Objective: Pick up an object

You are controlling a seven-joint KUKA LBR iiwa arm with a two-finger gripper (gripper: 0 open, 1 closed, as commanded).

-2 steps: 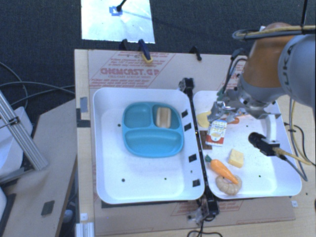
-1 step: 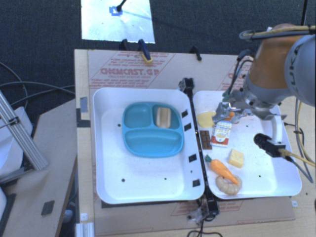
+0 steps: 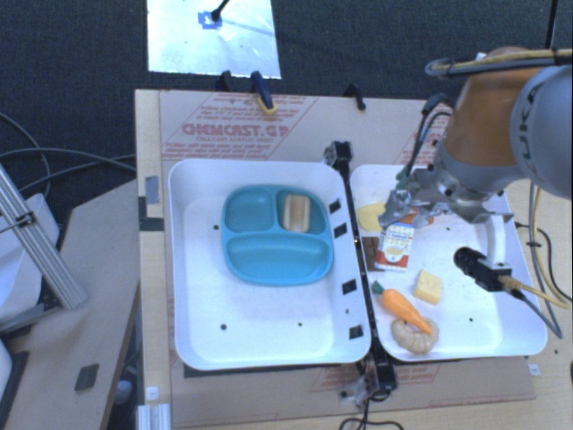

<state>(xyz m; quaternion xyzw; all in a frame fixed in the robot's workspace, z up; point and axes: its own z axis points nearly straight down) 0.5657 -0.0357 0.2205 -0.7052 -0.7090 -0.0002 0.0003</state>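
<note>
Objects lie loose in the right bin (image 3: 528, 334); the gripper (image 3: 400, 206) hangs above the small carton (image 3: 395, 245) to take it. Whether it is released or clenched, I cannot tell.

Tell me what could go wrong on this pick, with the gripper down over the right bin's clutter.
1. The gripper sits where the small carton and the yellow disc lie close together, so it may catch both or pinch neither.
2. Both lie by the bin's inner wall, which a finger could strike.
3. A failed grab could push the carton toward the cheese cube and carrot.
</note>
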